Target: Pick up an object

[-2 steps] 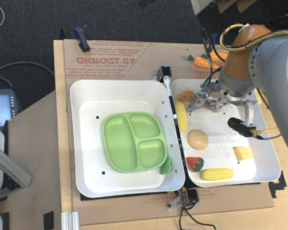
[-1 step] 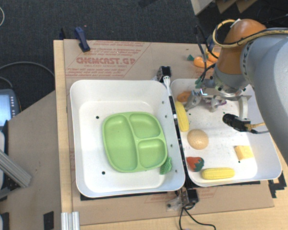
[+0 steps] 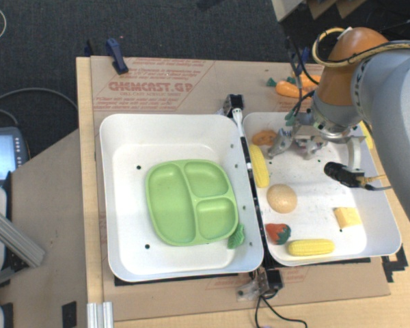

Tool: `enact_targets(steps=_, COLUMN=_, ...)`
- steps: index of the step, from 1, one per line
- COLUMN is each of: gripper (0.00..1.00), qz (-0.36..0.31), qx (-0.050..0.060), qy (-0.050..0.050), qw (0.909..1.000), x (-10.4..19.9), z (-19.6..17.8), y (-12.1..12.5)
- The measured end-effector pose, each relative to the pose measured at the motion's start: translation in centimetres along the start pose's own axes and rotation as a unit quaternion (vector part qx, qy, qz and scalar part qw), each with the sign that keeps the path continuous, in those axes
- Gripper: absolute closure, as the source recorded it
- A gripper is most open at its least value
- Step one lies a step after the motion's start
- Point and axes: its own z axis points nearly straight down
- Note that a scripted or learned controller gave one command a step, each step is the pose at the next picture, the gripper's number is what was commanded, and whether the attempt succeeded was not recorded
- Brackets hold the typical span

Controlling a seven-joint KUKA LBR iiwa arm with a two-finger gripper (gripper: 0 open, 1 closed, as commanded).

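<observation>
My gripper (image 3: pixel 295 146) hangs over the far part of the right bin (image 3: pixel 383 241), open, with nothing between its fingers. Just to its left lies a small orange-brown piece (image 3: pixel 263 138). A yellow corn cob (image 3: pixel 259 166) lies along the bin's left wall. Nearer the front are a beige round thing (image 3: pixel 281 198), a red piece with a green top (image 3: pixel 278 232), a second corn cob (image 3: pixel 310 247) and a yellow block (image 3: pixel 346 216).
The left bin (image 3: pixel 119 139) holds a green divided plate (image 3: pixel 190 201) with a small green piece (image 3: pixel 237 236) at its near right corner. An orange carrot-like toy (image 3: pixel 288 88) lies on the bench behind the right bin. The arm covers the right bin's far right corner.
</observation>
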Motion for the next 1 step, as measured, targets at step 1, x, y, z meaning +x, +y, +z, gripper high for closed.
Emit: enact_targets(steps=1, gripper=0.00, qz=0.001, qx=-0.002, qy=-0.008, qw=1.0000, x=1.93, z=-0.02, y=-0.01)
